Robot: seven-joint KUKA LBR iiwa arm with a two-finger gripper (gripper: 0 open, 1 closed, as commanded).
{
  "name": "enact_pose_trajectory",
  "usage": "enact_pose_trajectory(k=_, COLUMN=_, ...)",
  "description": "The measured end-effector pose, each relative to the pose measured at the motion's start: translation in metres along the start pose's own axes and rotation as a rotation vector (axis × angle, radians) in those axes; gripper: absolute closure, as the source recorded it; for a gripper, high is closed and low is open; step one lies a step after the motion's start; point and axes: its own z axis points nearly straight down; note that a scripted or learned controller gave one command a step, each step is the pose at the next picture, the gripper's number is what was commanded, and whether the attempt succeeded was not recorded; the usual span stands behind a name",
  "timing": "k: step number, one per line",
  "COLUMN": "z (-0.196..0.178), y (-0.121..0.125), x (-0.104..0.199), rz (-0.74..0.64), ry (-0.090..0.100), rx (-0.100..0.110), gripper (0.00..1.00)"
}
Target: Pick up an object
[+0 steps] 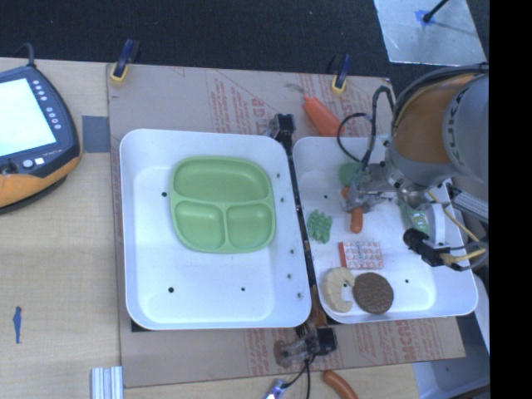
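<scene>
Gripper sits low in my right bin, over the small orange piece; opening I cannot tell.

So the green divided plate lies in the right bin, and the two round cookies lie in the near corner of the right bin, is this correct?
Not quite. The camera view shows the green divided plate in the left bin, not the right one. The rest holds: the two round cookies, one pale and one dark brown, lie side by side in the near corner of the right bin.
</scene>
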Motion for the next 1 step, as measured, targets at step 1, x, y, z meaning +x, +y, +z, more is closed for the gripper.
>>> enact_pose_trajectory(k=1, z=-0.091, y=0.0081, x=0.0587, rz=0.003, ry=0.003, rx=-0.005, gripper=1.0)
